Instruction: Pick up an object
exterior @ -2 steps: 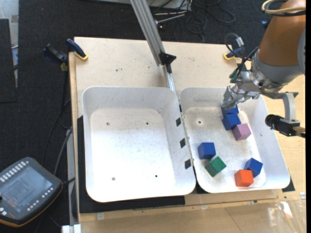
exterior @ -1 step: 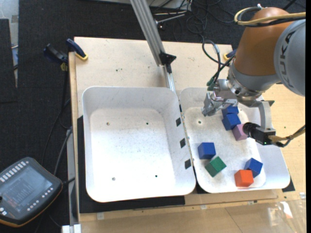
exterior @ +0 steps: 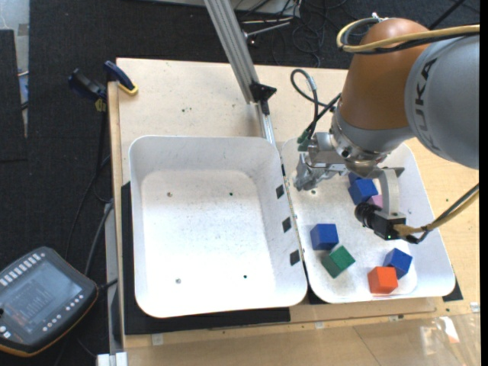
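**Blocks in the right bin, arm above them**

There are two white bins side by side. The left bin (exterior: 206, 227) has only small dark specks on its floor. The right bin (exterior: 427, 280) has all the blocks.

I count three blue blocks, one green block and one orange block. One blue block (exterior: 363, 188) is up near the arm's wrist, with a small pink thing (exterior: 375, 201) touching it. I cannot tell what the pink thing is. The second blue block (exterior: 324, 235) sits in the middle of the bin, just above the green block (exterior: 337, 261). The third blue block (exterior: 398, 261) is near the bin's right side, touching the orange block (exterior: 383, 280).

The blocks are cubes, so none has a long side. Most sit turned a bit, with corners pointing toward the bin walls.

The gripper (exterior: 316, 170) hangs over the top part of the right bin. I cannot tell if it is released or clenched.
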`<state>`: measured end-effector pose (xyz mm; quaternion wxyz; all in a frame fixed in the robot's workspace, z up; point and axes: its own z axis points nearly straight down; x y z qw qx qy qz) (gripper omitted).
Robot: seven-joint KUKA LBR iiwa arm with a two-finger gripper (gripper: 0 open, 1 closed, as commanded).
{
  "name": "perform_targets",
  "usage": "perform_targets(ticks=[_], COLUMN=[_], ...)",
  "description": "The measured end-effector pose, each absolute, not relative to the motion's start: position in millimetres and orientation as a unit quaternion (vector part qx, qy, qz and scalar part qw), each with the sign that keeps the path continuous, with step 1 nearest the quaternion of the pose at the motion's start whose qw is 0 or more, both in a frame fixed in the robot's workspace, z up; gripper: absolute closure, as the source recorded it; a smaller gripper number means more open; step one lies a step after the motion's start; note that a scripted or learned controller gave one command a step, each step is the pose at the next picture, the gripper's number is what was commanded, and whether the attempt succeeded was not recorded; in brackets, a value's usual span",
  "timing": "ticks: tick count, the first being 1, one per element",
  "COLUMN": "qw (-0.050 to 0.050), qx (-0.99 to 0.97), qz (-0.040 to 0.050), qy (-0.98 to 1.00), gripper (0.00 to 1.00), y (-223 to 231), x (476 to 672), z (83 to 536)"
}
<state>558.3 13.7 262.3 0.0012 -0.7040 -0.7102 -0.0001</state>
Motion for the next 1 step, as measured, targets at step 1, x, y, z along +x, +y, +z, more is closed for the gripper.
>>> perform_targets(ticks=[1], qw=[0.002], qx=[-0.704], qz=[0.0006], qy=[-0.710], gripper=[1.00], y=[56.5], x=[537.9], z=[244.4])
